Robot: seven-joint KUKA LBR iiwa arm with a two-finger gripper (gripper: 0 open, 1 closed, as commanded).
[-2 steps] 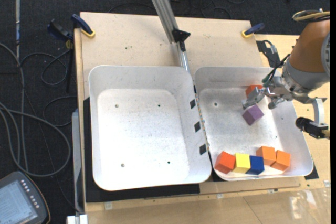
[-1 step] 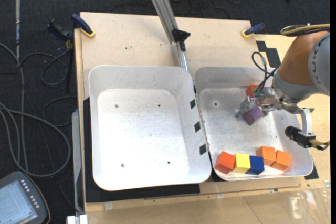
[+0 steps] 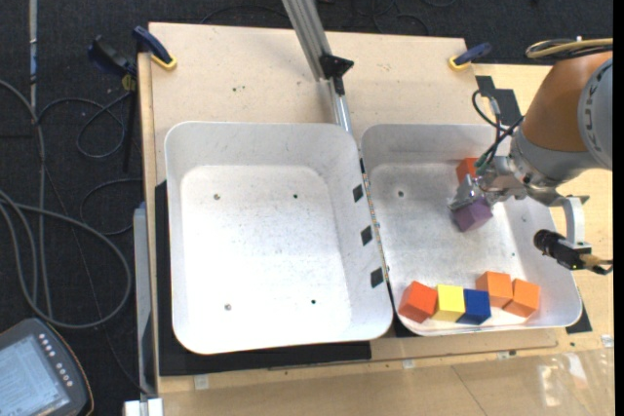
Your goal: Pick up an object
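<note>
Over the right bin, the arm bends down; its hand meets a purple block; grip unclear.

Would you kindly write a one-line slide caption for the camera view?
The pincer is over a purple block in the right bin; orange, yellow and blue blocks line its near wall.

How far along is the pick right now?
Done: the gripper has reached into the right bin, sitting at the purple block. In hand: nothing I can confirm; the grasp itself is not discernible. Left: securing and lifting a block. The orange, yellow and blue blocks remain along the near wall.
</note>
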